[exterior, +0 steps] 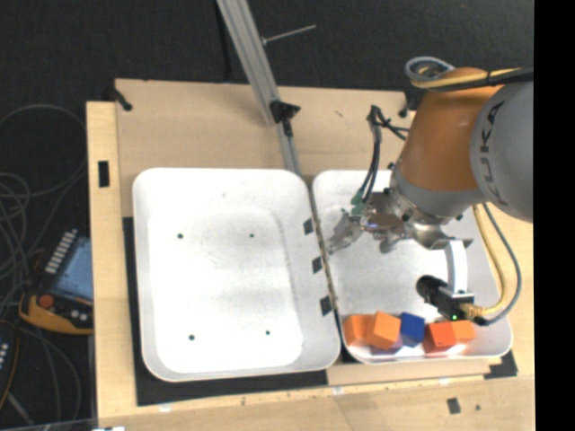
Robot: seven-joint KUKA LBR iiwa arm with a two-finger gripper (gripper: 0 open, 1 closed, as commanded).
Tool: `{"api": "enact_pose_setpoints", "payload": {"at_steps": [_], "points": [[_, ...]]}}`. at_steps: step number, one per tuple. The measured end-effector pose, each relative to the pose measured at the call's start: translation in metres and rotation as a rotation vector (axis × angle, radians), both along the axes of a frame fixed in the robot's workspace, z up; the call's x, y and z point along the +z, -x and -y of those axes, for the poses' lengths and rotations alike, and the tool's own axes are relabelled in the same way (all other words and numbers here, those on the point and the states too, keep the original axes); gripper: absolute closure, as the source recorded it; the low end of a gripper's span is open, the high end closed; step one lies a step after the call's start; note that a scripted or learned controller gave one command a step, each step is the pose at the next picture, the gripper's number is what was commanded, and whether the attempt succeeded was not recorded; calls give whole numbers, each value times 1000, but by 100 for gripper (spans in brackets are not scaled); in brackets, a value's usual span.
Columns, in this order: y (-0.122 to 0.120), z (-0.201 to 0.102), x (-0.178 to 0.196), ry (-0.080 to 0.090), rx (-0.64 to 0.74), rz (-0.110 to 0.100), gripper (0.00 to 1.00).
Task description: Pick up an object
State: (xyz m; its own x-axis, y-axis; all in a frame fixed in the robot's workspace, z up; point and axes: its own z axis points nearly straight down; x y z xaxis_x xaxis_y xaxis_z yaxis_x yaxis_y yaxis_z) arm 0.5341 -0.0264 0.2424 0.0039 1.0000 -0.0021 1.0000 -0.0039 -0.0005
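Camera view puts the gripper (346,232) low over the right bin (406,268), close to that bin's left wall and beside the seam where the two bins meet. Whether it is wide, narrow or gripping something cannot be told from this angle. Behind it the arm (449,151) fills the bin's upper right, its orange band above the grey wrist. Along the bin's near edge, well apart from the gripper, lies a row of blocks: an orange block (373,329) at the left, a blue block (411,327) next to it, and a second orange block (447,333) at the right. The left bin (220,268) sits alongside on the bench (180,124).
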Motion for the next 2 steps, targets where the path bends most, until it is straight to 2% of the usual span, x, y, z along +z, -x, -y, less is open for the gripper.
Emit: {"api": "enact_pose_setpoints", "payload": {"at_steps": [1,2], "points": [[34,-19,-48,-3,2,-5,0],[48,-65,45,-5,12,10,0]]}}
